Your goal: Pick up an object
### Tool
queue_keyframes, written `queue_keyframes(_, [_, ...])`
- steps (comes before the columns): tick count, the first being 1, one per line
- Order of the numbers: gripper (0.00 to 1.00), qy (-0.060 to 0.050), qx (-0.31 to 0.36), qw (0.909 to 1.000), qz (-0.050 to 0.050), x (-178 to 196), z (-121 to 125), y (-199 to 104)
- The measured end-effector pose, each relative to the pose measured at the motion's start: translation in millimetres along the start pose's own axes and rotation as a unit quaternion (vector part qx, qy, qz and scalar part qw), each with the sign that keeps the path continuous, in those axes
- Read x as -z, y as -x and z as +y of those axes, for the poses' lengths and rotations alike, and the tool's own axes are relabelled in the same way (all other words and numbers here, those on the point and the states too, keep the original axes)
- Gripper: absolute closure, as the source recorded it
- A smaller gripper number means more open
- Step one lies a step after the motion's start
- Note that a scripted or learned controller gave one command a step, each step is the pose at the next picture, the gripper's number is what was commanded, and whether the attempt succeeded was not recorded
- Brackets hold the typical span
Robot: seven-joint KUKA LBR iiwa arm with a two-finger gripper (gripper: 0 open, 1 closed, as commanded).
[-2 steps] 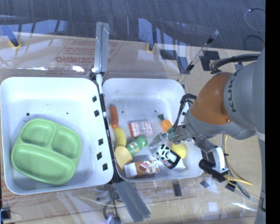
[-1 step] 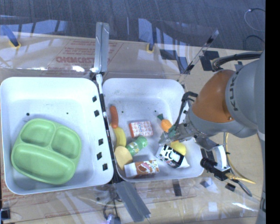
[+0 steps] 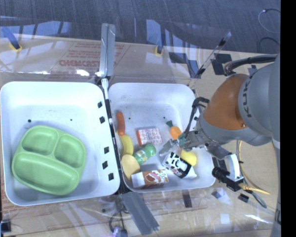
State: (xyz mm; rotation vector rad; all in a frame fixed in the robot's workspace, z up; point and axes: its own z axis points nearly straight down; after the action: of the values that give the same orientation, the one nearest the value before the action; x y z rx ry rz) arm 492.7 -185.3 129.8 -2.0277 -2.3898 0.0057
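My gripper (image 3: 173, 147) (grip impossible to tell) hovers over the black-and-white carton (image 3: 177, 166) in the right bin (image 3: 153, 90).

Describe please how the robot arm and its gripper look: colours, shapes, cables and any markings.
The arm is thick and rounded, grey, with a wide glossy orange band above the wrist. Dark raised letters run along the grey shell near the orange part. A thin dark cable curves over the arm from the upper right. The gripper is a smaller metallic grey and black assembly, with black blocky parts beside it.
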Motion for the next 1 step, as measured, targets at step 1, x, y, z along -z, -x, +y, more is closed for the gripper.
queue_keyframes(1, [0.00, 0.003, 0.004, 1.0000, -0.002, -38.0, 34.0, 4.0])
